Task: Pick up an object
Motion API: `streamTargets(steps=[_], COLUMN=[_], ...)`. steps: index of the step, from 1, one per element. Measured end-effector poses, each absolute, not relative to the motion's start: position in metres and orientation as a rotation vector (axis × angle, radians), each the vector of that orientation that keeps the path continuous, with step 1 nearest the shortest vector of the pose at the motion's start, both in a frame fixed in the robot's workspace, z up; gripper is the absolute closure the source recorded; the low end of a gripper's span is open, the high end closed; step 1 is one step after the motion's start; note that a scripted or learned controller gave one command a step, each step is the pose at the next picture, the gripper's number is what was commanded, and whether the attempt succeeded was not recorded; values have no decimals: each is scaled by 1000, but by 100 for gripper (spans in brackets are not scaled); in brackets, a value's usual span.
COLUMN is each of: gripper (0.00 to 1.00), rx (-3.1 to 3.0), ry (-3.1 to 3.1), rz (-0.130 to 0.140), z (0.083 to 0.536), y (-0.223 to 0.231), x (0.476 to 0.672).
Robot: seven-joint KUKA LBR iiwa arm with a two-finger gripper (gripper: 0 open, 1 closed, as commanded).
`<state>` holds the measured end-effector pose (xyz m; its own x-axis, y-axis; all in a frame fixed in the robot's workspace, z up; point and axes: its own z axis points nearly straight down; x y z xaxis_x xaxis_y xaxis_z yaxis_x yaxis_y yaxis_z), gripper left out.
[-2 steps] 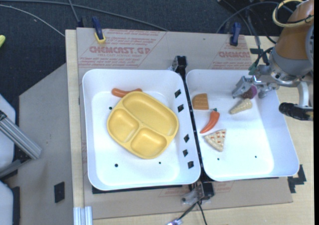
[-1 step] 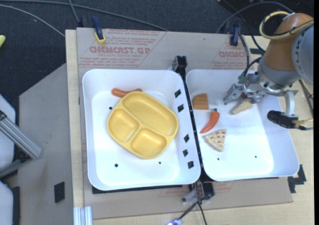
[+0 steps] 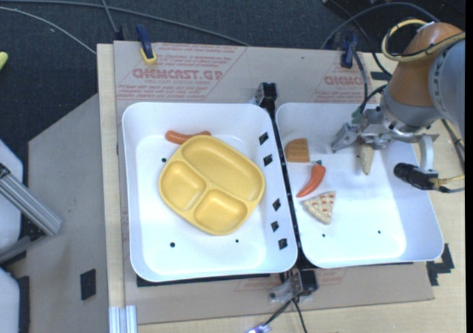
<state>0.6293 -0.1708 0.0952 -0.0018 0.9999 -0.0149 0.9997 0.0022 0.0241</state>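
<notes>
**Two bins, side by side**

Left bin (image 3: pixel 140 198): divided tray (image 3: pixel 212 184) near the middle, a carrot (image 3: pixel 186 135) tucked behind it. Right bin (image 3: pixel 399 243) — bread piece (image 3: pixel 297 150), pepper (image 3: pixel 312 179) and pizza slice (image 3: pixel 321 207) line its left edge, back to front.

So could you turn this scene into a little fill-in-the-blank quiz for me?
1. The yellow divided plate lies in the ____ bin.
2. The red chili pepper lies in the right bin, between the brown bread piece and the ____ slice.
3. A thin orange piece pokes out from the plate's far edge; the plate has ____ compartments.
4. The gripper hangs over the ____ bin.

Missing words: left; pizza; three; right
</notes>
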Motion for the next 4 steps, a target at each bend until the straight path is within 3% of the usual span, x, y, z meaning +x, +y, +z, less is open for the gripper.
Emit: streamTargets(steps=[1, 2, 3, 4], gripper=[100, 100, 100, 100], rx=[2202, 2217, 2215, 2217], ry=[2205, 2221, 2219, 2220], rz=[19, 4, 7, 5], z=[108, 155, 219, 251], y=[-169, -163, -159, -159], x=[631, 628, 633, 634])
